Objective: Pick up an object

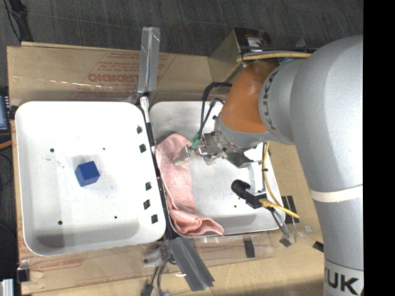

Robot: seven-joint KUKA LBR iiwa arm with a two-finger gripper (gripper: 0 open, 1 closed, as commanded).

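A small blue cube (87, 172) sits alone in the left shallow white bin (37, 122), a little toward nine o'clock from that bin's middle. In the right white bin (213, 217), a crumpled pink cloth (178, 187) lies along the left wall, its long axis running from twelve to six o'clock. The two-finger gripper (192, 148) is low over the cloth's upper end, so the cloth stretches away from it toward six o'clock and is by far the nearer object. How far the claw is spread cannot be told; nothing is clearly held.
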